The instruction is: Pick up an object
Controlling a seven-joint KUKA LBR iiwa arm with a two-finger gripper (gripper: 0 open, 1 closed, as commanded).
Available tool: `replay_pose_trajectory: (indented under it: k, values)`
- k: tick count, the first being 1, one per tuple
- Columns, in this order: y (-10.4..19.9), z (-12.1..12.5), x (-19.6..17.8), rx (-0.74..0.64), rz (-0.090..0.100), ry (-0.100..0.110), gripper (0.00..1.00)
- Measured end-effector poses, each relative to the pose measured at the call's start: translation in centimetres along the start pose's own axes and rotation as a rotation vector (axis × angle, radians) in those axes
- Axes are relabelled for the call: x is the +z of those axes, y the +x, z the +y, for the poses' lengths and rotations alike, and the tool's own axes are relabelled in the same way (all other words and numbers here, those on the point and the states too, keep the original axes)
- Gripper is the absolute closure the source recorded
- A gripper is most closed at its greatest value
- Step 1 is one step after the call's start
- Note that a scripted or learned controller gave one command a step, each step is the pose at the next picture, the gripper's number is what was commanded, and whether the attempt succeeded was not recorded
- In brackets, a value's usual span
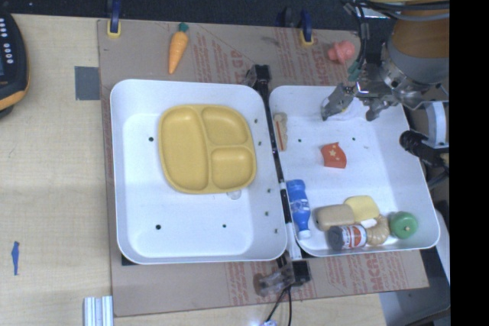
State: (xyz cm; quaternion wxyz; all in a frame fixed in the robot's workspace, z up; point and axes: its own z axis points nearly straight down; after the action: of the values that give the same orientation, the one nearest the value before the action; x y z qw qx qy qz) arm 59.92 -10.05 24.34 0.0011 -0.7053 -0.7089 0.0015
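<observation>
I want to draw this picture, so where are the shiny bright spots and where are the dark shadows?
In the camera view, the left bin glows brightest along its near rim and lower floor; the yellow tray inside it has a soft sheen. A dim shadow lies on the right bin floor beneath the gripper. The small things bunched in that bin's near corner look slightly blurry.

A single fixed camera looks down from above the bench (53,164) at a slant, taking in both the left bin (130,164) and the right bin (397,164) whole, side by side. It stands far enough off to include the board's clamped far edge and dark floor beyond. The arm (416,27) enters from the right, where the frame seems to cut it off.
</observation>
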Motion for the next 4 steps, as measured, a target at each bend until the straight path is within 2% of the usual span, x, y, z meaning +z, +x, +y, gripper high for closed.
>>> replay_pose_trajectory:
  k: [1,2,3,4]
  values:
    - [-3.7,0.7,13.6,0.003,0.0,0.013,0.0]
    - [-2.7,-0.7,15.3,0.003,0.001,0.004,0.0]
    - [-2.8,-0.6,14.0,0.004,-0.001,0.001,1.0]
    - [1.4,-6.7,4.7,-0.001,0.003,-0.004,1.0]
